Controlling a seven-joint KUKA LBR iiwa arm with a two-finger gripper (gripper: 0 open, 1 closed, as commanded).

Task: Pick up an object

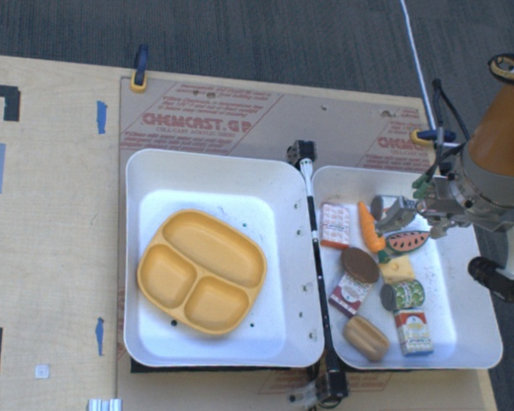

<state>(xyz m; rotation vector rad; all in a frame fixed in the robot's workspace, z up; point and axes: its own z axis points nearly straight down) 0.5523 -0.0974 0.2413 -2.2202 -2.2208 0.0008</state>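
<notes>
A heap of toy food is seen in the right bin [485, 351], and the watermelon slice [406, 241] serves as the landmark: a red wedge with dark seeds and a green rind. Just left of it an orange carrot [370, 227] lies, touching it. Further left of the slice a white and red packet [335, 226] is laid flat. Below the slice a yellow cheese block [398, 270] is found, with a green can [403, 296] under that and a small carton [414, 332] lower still. A brown round piece [360, 264] and a bread roll [366, 337] sit lower left of the slice.

The gripper [398, 218] is poised just above the slice, reached in from the right, the orange band [507, 122] up behind it. Whether the fingers are open or closed cannot be told. Far left of the slice, a yellow divided plate [200, 271] rests in the left bin [144, 182].
</notes>
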